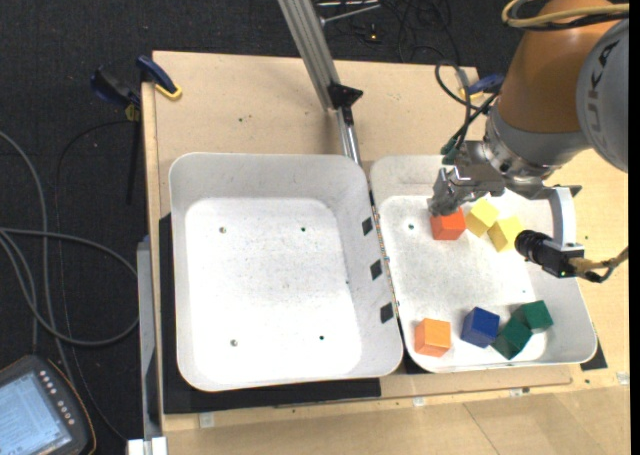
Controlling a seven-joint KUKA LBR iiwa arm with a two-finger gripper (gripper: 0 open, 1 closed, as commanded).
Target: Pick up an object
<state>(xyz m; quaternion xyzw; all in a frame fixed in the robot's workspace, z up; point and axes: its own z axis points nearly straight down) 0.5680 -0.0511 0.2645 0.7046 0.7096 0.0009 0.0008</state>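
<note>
Tool sits directly above the red-orange block in the right bin, its opening not discernible; recommend a centred, vertical descent clear of the adjacent yellow blocks.

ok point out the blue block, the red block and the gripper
blue block [481, 326], camera view, top face
red block [448, 225], camera view, front face
gripper [446, 205], camera view, between its fingertips

Lighting looks even and pretty bright from overhead on my feed, no hard glare. The white bins come out a bit washed, with soft shadows along their rims. The dark floor swallows detail. The image is slightly grainy and soft, and the arm looks mildly blurred.
</note>
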